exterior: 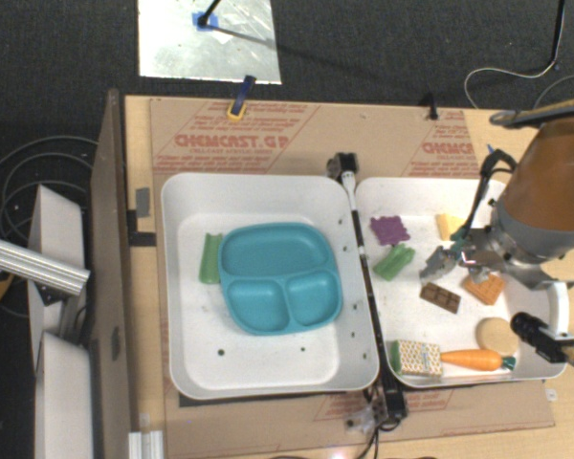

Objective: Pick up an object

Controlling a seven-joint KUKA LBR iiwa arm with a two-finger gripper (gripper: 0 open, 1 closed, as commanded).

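Two white bins are sitting side by side on the surface. Over the right bin (555,304), the gripper (447,259) is hovering with its jaws apart and nothing between them, just above a brown chocolate bar (440,297). An orange waffle (485,286), carrot (474,360) and purple grapes (390,228) are lying nearby.

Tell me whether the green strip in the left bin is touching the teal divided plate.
Touching. In the camera view, the green strip lies flush along the left edge of the teal divided plate, with none of the white bin floor visible between them.
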